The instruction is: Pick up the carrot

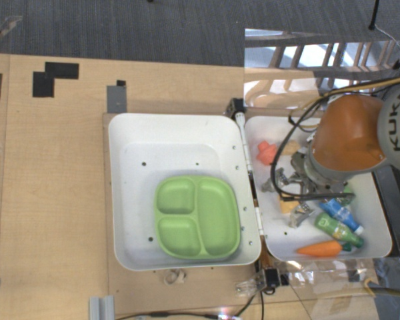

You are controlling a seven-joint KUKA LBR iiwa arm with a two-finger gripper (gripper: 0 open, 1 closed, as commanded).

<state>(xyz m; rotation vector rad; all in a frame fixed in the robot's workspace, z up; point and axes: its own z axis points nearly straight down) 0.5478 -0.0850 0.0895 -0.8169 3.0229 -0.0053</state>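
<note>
Camera view, from my seat at the remote station: the wooden bench carries two shallow white bins side by side. The left bin holds a green divided plate with three compartments, sitting toward the near side of that bin. The right bin is the crowded one, and the arm reaches over it from the right, its orange band covering much of the bin's middle. Below the band I see the gripper hanging over the bin's centre, just above a small yellow piece; I cannot tell how the hand is set from this angle, because the wrist and cables hide too much of it.

The carrot lies flat near the bin's front edge, orange, on its side with its green end at the right. It sits apart from the gripper, nearer to me than the tool. Just beside it, up and right, lie a green bottle and a blue bottle, close together. A pinkish-red item rests near the bin's far left corner.
</note>
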